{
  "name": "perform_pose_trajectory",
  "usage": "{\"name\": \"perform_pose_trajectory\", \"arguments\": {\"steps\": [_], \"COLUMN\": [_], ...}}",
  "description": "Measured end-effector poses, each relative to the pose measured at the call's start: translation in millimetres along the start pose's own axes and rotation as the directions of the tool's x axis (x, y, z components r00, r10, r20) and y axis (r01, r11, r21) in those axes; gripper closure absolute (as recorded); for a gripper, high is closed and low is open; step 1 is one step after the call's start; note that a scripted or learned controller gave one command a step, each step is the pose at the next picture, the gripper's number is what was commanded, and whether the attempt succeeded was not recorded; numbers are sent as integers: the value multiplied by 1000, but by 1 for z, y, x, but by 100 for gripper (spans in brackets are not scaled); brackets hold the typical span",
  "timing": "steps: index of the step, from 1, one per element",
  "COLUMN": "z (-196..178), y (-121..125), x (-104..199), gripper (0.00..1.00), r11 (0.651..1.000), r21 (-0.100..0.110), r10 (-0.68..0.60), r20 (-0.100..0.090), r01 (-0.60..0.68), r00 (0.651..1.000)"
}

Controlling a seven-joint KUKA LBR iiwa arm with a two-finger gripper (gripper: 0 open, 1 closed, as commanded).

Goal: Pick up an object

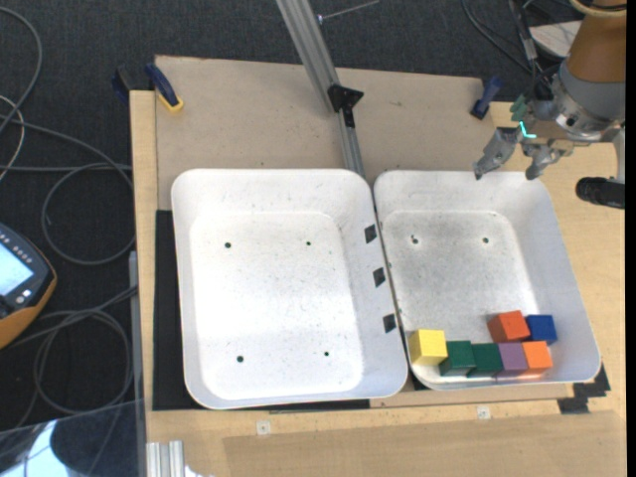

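**Blocks bunched in the near corner, gripper high at the far rim**

Down in the right bin (556, 256), the blocks sit packed along its near wall. The yellow block (429, 345) is leftmost, with a dark green block (459, 357) just beside it and another green block (486, 358) touching that one. A purple block (513, 357) and an orange block (537, 356) carry the row on to the right. Behind them, a red block (508, 326) and a blue block (542, 328) stand side by side; whether the red one rests on the row or just behind it is hard to call from this slant.

Well apart from the cluster, the gripper (509, 165) hangs over the bin's far rim, its two fingers spread with nothing between them. A small teal light glows on the wrist above.

The left bin (189, 207) lies alongside, the two touching at the middle. A metal rail (313, 48) slants in from the far side to the seam between them. Blue clamps (164, 85) grip the board's far edge.
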State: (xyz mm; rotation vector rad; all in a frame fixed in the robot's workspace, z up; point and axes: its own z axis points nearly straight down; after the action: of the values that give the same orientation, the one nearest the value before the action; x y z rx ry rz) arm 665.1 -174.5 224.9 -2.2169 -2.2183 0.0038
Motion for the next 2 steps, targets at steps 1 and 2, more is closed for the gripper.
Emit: {"name": "perform_pose_trajectory", "arguments": {"steps": [1,2], "z": [-4,39], "y": [1,0], "x": [0,-1], "gripper": [0,0], "r11": [1000,1000], "r21": [-4,-1], "r10": [-1,0], "r20": [2,2], "r01": [1,0], "r00": [1000,1000]}}
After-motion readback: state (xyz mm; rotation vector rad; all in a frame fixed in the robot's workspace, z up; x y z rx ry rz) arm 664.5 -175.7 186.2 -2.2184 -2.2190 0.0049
